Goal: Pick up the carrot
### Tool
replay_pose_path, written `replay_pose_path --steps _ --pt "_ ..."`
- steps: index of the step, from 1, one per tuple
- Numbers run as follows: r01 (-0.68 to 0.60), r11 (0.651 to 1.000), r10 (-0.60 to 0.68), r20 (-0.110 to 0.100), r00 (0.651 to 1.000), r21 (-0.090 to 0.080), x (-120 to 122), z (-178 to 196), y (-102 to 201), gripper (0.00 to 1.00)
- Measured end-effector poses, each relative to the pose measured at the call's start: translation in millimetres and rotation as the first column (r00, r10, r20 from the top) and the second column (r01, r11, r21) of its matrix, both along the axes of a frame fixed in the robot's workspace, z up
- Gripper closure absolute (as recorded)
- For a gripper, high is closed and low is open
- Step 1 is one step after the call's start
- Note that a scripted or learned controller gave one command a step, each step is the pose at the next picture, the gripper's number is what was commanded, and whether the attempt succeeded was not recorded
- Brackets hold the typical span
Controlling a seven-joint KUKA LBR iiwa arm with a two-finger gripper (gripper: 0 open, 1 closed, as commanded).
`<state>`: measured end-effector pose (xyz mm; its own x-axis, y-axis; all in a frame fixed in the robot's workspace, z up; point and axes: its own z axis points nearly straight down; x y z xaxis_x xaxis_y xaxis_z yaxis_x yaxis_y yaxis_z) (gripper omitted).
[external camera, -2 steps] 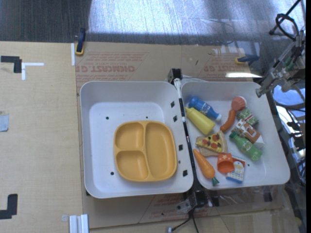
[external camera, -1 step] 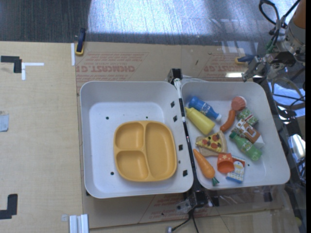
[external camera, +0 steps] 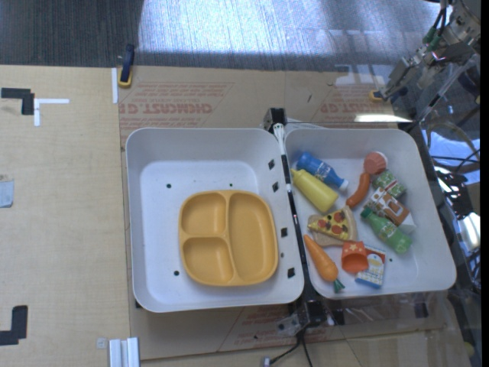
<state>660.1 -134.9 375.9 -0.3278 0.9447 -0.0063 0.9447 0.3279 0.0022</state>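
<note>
Lying near the right bin's [external camera: 428,174] front-left corner, the carrot [external camera: 322,261] runs diagonally, leafy tip toward the front. The gripper [external camera: 428,56] hangs well beyond the bin's far right corner; its shape is too blurred to read.

Worktop [external camera: 61,228], surfaced in tan board with printed cardboard beneath the containers, bearing two shallow white bins set side by side and touching along their inner walls: the left bin [external camera: 153,159] and the right bin [external camera: 428,205], with black corner marks [external camera: 19,98] near its left edge.
</note>
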Motion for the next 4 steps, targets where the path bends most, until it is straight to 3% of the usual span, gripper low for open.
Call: replay_pose_path --steps 1,2,3,4 --pt "-0.306 0.952 0.306 0.001 0.952 -0.003 -28 82 -61 0.0" --pt "-0.588 0.809 0.588 0.001 0.809 -0.006 -81 166 -88 0.0" --pt "-0.867 0.498 0.867 -0.003 0.498 0.0 -94 135 -79 0.0" --pt "-0.921 0.39 0.921 -0.003 0.39 -0.008 -132 167 -70 0.0"
